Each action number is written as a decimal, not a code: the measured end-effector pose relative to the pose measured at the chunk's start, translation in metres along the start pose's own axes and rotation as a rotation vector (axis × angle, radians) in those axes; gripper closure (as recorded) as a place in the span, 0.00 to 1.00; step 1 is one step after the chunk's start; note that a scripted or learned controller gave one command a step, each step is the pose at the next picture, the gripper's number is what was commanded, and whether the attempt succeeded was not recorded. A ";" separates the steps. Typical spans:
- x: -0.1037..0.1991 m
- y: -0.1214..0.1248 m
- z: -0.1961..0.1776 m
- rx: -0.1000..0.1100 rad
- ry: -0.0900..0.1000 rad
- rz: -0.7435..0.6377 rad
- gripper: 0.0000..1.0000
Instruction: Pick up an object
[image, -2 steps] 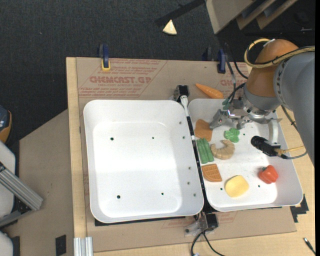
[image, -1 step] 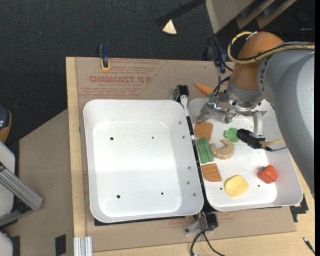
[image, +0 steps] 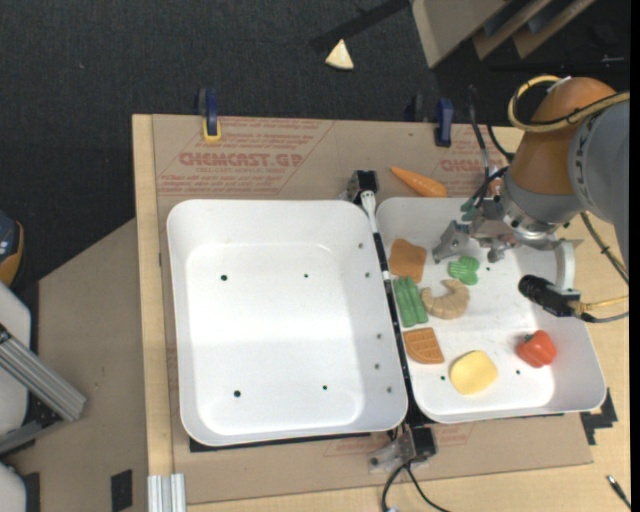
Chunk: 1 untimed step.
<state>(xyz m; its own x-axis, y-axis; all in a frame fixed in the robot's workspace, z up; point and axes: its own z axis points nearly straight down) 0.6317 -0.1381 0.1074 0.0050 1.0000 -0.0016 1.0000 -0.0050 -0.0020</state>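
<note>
My gripper (image: 470, 245) hovers over the back part of the right bin (image: 580, 395), with its fingers spread open. A small green bumpy piece (image: 463, 268) lies just below the fingertips, and nothing is held between them. Close by in the same bin are a brown bread slice (image: 407, 258), a long green pod (image: 409, 300) and a tan curved pastry (image: 447, 299). Toward the front lie an orange waffle piece (image: 424, 346), a yellow lemon (image: 473, 372) and a red pepper (image: 537, 349).
The left bin (image: 200, 330) sits beside the right one, and their rims meet at a central divider (image: 385, 290). An orange carrot (image: 420, 182) lies on the cardboard behind the right bin. Blue clamps (image: 209, 112) hold the board's back edge.
</note>
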 end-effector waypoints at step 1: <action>0.018 0.014 0.022 -0.004 0.000 -0.007 0.00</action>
<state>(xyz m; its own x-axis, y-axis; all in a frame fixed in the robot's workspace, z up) 0.6459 -0.1207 0.0850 -0.0017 1.0000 -0.0011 1.0000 0.0017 0.0021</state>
